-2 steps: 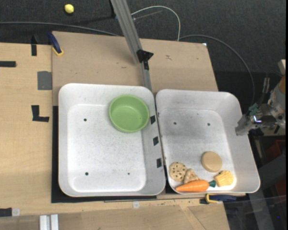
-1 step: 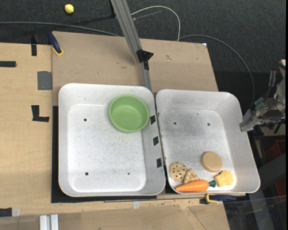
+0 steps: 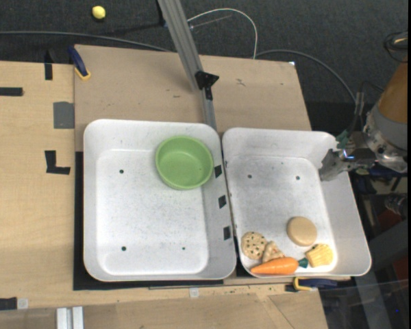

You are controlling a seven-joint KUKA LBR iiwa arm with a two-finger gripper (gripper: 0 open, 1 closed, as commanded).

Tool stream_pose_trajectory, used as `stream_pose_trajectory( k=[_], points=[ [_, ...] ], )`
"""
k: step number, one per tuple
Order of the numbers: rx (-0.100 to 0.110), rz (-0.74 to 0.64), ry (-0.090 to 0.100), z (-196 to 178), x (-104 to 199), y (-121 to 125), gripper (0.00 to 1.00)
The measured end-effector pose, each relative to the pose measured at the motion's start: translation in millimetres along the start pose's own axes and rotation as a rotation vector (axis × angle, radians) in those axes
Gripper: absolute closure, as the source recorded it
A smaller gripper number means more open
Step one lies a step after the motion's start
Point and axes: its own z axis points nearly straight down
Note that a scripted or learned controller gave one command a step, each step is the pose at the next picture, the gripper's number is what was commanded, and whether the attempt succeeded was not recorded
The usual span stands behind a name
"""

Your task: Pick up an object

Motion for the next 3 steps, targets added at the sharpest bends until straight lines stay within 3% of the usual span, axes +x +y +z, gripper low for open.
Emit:
stream_pose_trajectory(
  k=[1, 3],
  points=[
    [0.001, -0.001, 0.001, 7.3, 58.0, 4.7, 1.00],
    [0.001, -0.002, 0.000, 23.5, 171.1, 45.6, 1.00]
  ],
)
